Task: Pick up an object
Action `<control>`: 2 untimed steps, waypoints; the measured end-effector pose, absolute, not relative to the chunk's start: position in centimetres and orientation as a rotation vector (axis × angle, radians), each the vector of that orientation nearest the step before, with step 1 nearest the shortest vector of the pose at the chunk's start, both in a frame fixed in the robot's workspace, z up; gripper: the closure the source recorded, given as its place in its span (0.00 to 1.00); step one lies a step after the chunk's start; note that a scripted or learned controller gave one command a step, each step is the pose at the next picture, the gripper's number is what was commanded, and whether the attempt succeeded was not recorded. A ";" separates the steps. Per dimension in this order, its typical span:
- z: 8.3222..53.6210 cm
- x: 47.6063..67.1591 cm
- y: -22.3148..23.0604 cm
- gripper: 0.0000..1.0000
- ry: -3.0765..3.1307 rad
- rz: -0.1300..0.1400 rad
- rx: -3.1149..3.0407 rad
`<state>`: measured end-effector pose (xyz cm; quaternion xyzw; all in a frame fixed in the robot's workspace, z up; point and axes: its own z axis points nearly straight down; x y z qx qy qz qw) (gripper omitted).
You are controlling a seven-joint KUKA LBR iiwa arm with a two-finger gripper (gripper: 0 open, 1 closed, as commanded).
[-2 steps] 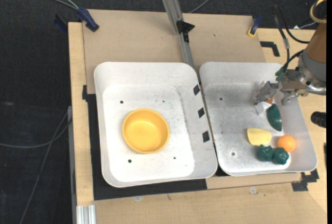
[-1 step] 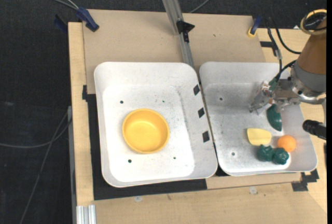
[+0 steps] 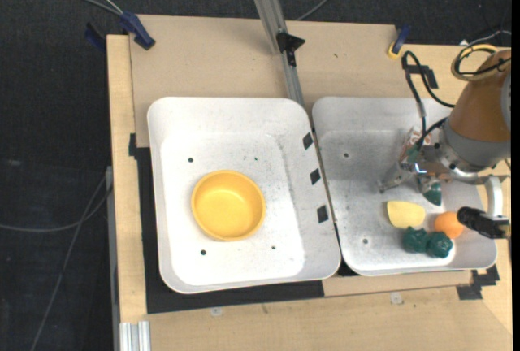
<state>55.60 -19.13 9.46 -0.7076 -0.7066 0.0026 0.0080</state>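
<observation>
— Two white bins are on the table point(image 3: 211, 49). The left bin point(image 3: 171, 130) has a yellow bowl point(image 3: 228, 204) near its middle. The right bin point(image 3: 349, 244) has the small things, at the lower right of the frame.

— Which things?

— A pale yellow piece point(image 3: 405, 214), two dark green lumps point(image 3: 427, 242) just below it, and an orange ball point(image 3: 448, 224) beside them. The gripper point(image 3: 416, 166) hangs just above the pale piece.

— Are its fingers open?

— I cannot tell; they are too small and blurred.

— What to take?

— I think the pale piece. It looks light and smooth, maybe slippery, so hold it across the narrow middle.
</observation>
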 end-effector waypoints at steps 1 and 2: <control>9.6 55.6 -19.0 0.00 -2.209 0.003 -2.212; 10.8 55.7 -19.0 1.00 -2.211 -0.001 -2.212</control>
